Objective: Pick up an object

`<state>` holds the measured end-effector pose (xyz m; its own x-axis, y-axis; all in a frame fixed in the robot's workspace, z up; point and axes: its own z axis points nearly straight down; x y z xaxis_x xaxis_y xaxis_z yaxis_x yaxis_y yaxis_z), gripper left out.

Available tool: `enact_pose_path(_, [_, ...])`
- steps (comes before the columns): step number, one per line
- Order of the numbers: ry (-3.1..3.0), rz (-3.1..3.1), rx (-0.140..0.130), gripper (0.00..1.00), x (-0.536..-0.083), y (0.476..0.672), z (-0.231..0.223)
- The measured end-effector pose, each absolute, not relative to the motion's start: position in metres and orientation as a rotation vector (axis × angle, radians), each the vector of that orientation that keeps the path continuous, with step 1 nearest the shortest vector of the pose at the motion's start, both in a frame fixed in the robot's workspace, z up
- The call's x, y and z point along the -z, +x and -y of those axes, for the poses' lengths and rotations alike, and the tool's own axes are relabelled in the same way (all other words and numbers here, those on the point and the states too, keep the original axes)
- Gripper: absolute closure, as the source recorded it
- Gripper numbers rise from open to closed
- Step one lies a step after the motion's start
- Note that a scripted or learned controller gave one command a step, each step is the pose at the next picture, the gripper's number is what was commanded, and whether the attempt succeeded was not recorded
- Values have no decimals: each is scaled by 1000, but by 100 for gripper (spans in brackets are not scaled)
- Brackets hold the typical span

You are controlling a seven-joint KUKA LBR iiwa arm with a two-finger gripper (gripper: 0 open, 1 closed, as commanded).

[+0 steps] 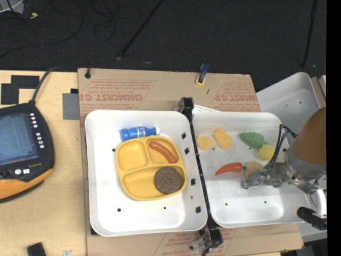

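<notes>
Reaching in from the right edge of the frame, the arm (311,148) hangs low over the right bin (250,209), and its gripper (254,179) sits just above the bin floor at lower centre right. Whether the gripper is open or closed cannot be told from here, and nothing shows clearly between its tips. Just to the left of the gripper, touching or nearly so, lies a red pepper (229,168). A little farther up the bin, a small yellow fruit (266,152) rests beside the arm's cabling, with a bumpy green vegetable (252,139) just above and left of it. Toward the bin's upper left lie two pale yellow pieces (214,140) side by side. In the left bin (106,207), at the centre of the frame, a yellow divided plate (133,167) holds a round brown patty (168,180) in its lower right compartment and a sausage (162,151) in its upper right one. A blue bottle (138,133) lies on its side just above the plate. At the far left of the frame rests a control tablet (21,148) on the bench.
</notes>
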<state>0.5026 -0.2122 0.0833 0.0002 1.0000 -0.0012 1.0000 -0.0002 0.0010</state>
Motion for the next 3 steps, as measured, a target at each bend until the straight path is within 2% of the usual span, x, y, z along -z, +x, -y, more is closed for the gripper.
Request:
enact_pose_path(1, [2229, -2215, -2, 100, -99, 502, 215])
enact_pose_path(2, [2224, -2226, 2, 100, -97, 475, 212])
enact_pose_path(3, [2211, -2231, -10, 100, -185, 478, 116])
